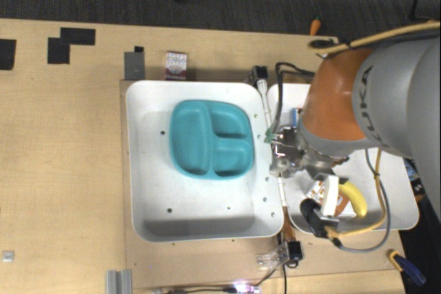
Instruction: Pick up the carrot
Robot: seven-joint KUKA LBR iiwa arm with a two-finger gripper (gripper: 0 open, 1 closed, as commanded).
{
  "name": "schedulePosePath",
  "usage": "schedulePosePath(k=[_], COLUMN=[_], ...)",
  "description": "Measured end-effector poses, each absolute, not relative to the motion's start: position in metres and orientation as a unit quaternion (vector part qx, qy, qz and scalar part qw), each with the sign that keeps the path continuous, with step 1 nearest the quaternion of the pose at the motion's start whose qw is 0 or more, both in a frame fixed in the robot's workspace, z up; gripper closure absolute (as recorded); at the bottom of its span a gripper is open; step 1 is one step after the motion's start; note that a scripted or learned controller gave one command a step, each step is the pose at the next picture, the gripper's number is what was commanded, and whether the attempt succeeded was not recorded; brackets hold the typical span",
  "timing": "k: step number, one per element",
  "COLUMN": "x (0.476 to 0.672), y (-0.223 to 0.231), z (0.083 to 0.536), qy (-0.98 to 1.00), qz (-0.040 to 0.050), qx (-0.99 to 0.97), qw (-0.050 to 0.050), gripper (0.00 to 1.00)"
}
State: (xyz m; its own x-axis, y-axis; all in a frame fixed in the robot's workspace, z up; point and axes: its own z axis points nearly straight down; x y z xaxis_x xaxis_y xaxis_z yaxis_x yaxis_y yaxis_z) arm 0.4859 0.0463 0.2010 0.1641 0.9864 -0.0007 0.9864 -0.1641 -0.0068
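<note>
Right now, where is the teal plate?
The teal plate lies in the left bin, near its middle, left of the arm.

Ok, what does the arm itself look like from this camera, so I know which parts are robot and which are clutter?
The arm is a thick, rounded grey body with dark lettering on its side. An orange band wraps it above the wrist. Below that sits a metal wrist block, and a yellow cable and thin black cable loop beneath. The pincer's state can't be made out.
</note>
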Motion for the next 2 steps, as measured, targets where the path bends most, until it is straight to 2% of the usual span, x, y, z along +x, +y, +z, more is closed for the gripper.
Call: schedulePosePath(k=[1,2], x=[0.488,0.490], y=[0.078,0.029], z=[0.245,0.383], qy=[-0.680,-0.711], qz=[-0.0020,-0.0073], qx=[-0.733,-0.703], qw=[-0.001,-0.007], gripper=[1.00,1.00])
